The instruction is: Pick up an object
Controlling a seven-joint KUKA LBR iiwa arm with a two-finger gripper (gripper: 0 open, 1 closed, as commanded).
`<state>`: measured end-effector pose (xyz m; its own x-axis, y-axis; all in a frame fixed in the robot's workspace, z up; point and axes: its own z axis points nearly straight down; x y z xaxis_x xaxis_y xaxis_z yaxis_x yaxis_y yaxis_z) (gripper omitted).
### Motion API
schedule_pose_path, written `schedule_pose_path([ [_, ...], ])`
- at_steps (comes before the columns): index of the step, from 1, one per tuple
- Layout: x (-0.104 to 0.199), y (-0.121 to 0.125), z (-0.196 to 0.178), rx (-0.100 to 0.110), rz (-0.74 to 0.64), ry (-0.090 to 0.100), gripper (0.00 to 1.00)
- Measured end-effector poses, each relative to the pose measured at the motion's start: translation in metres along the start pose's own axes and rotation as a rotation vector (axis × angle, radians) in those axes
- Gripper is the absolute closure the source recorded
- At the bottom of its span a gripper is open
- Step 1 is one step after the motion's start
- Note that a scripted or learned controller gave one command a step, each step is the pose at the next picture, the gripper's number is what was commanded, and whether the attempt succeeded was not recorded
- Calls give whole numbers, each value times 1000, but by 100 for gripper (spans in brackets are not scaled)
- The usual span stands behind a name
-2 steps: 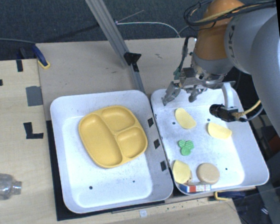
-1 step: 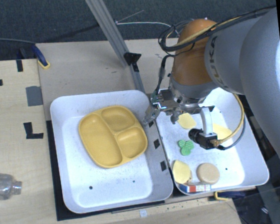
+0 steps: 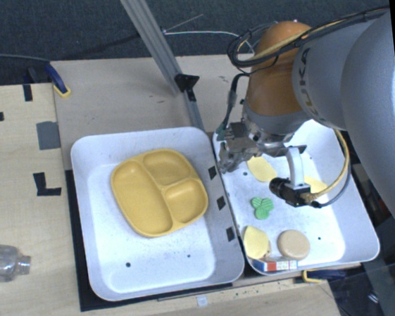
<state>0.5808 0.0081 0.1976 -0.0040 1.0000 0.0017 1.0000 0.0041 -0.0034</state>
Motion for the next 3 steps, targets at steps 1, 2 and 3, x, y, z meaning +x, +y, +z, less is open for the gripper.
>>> schedule_pose_path([
  [1,76,-21,-17,-2,-6,2,100],
  [2,0,-7,11,2,10,-6,100],
  [3,42,-50,10,2,0,-1,100],
])
